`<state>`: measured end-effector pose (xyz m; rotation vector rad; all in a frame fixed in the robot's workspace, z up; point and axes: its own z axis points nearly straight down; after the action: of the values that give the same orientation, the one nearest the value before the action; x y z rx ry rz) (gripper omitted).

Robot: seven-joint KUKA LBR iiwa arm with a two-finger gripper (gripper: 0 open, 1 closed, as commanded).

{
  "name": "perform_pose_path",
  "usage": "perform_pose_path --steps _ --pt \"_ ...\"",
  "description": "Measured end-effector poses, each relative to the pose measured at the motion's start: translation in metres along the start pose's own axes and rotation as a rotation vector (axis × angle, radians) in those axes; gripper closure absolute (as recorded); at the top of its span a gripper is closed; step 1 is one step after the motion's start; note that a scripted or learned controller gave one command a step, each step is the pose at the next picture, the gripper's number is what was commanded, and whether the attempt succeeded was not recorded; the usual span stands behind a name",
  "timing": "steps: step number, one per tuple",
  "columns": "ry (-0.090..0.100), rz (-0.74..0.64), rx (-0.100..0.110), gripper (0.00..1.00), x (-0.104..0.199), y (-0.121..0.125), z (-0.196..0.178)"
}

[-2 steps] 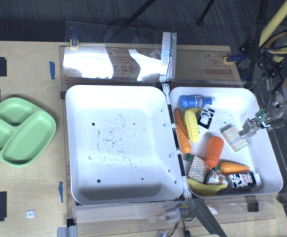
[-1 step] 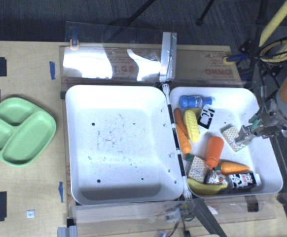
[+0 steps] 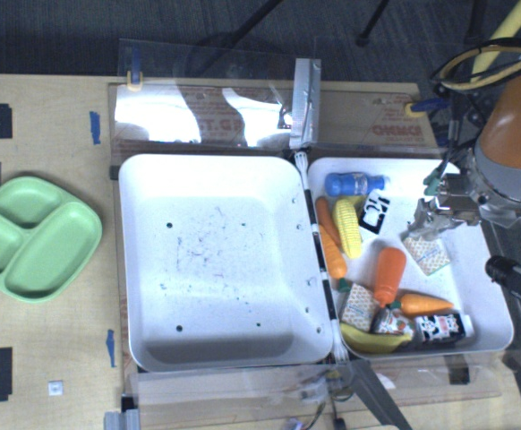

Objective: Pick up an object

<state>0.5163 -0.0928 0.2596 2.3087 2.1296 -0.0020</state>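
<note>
- The hand [image 3: 432, 215] is seen low over the right bin [image 3: 498, 316], in its upper right part, at the end of the arm [image 3: 511, 141].
- How far the hand is open cannot be told, and nothing can be made out between its parts.
- A small patterned packet [image 3: 428, 254] lies just below the hand, close to it or touching it; which of the two cannot be told.
- A black and white card [image 3: 373, 213] lies to the left of the hand, near it.
- A blue bottle [image 3: 354, 184] is found above and left of the hand, near the top wall of the bin.
- A corn cob [image 3: 347, 226] and a long carrot [image 3: 330, 240] lie further left, side by side along the left wall.
- Below and left of the hand a thick carrot [image 3: 387, 274] stands at a slant, and a smaller carrot [image 3: 426, 304] lies below it.
- A banana [image 3: 374, 340], a second patterned packet [image 3: 359, 305] and a dark tube [image 3: 439, 328] are gathered at the bottom wall, well apart from the hand.
- The left bin [image 3: 144, 186] lies far to the left of the hand.
- A green plate [image 3: 33, 237] rests on the counter [image 3: 37, 106], further left again.
</note>
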Motion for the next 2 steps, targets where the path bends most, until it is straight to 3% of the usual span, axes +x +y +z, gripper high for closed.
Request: perform_pose_path --steps 1,2 --pt "0.0 0.0 0.0 0.0 0.0 0.0 0.0" --pt "0.0 -0.064 0.0 0.0 -0.012 0.046 -0.02"
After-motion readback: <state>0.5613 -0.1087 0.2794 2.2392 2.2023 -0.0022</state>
